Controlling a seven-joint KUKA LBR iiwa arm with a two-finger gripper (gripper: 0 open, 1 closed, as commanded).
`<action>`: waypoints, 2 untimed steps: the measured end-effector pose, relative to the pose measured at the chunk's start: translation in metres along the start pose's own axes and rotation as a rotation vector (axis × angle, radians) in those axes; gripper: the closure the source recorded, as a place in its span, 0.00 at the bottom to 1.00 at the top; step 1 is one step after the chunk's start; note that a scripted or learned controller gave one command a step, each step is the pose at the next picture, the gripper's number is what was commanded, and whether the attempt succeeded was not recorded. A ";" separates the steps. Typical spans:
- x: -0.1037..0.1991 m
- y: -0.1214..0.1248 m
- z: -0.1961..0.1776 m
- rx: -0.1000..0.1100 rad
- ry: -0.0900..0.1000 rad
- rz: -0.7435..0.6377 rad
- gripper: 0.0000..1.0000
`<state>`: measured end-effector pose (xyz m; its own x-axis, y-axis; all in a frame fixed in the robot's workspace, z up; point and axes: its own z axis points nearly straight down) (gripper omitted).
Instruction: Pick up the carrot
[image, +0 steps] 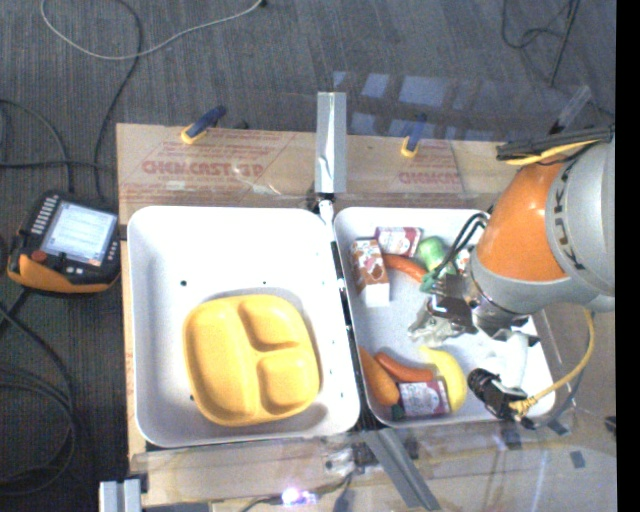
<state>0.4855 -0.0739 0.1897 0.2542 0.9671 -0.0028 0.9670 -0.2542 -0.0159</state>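
One carrot (404, 267) lies near the top of the right bin (512, 400) (between a small carton (369, 271) and a green ball (432, 251)), so the gripper (437, 322), just below it, should come down gently over its middle.

Your carrot (403, 267) lay right of centre in the frame, orange and slim, tilted down toward the right, in the right bin's upper part.
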 end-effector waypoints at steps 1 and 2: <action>0.000 0.000 0.000 0.000 0.000 0.000 0.00; -0.025 0.008 0.101 -0.022 0.002 -0.136 0.00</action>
